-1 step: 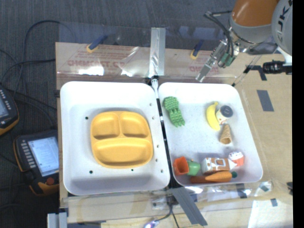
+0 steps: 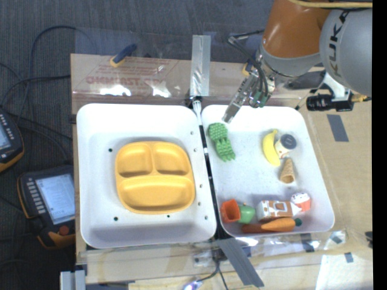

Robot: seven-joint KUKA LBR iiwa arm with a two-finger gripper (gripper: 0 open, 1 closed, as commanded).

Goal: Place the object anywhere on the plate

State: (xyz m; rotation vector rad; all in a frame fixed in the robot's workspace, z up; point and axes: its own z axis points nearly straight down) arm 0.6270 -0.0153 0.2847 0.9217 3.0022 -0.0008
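Observation:
A yellow plate [image 2: 155,175] with three compartments lies in the left bin [image 2: 91,132]. In the right bin [image 2: 314,162], a green ridged toy [image 2: 221,141] lies near the dividing wall. My gripper [image 2: 243,106] hangs over that bin's far left corner, just above and to the right of the green toy. It is open and holds nothing. A banana [image 2: 271,147] with a small grey disc [image 2: 288,141] beside it and an ice cream cone [image 2: 286,170] lie at the right.
Along the right bin's near edge lie an orange cup [image 2: 230,210], a green piece [image 2: 247,212], a carrot [image 2: 272,225] and a small milk carton [image 2: 277,208]. The grey and orange arm [image 2: 302,23] reaches in from the upper right. Cables and a handheld pendant [image 2: 48,198] sit to the left of the bench.

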